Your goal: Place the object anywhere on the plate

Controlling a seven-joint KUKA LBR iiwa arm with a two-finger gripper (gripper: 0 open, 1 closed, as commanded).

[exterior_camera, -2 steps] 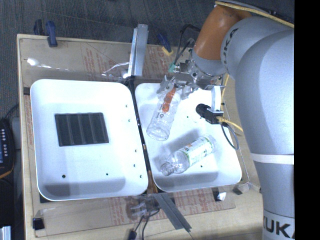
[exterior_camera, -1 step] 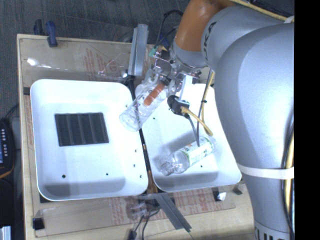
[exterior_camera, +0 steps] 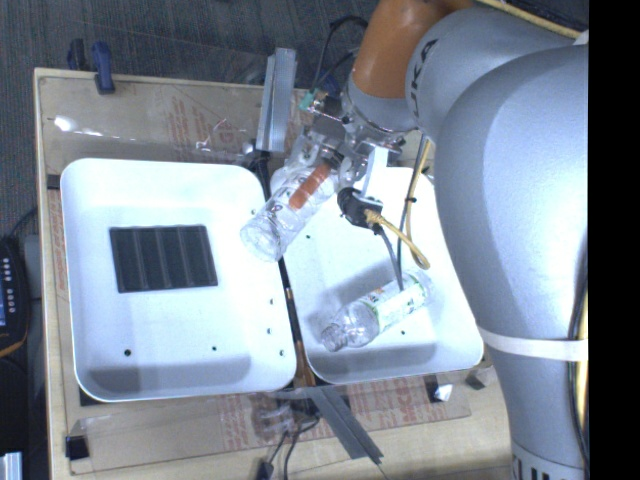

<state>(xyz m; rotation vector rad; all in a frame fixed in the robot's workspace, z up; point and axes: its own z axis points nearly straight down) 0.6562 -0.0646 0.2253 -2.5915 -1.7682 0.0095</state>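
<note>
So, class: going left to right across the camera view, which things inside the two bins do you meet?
Dark ribbed plate → clear bottle with an orange core, hanging over the divide between the bins → clear plastic bottle lying in the right bin.

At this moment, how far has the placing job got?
Done: a clear plastic bottle with an orange inner part is up at the gripper, over the rims between the bins. In hand: carrying it left. Left: setting it on the dark ribbed rectangular plate in the left white bin.

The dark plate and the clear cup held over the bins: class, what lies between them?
In the camera view, only bare white floor and the rim of the left bin lie between the dark plate and the clear cup.
</note>
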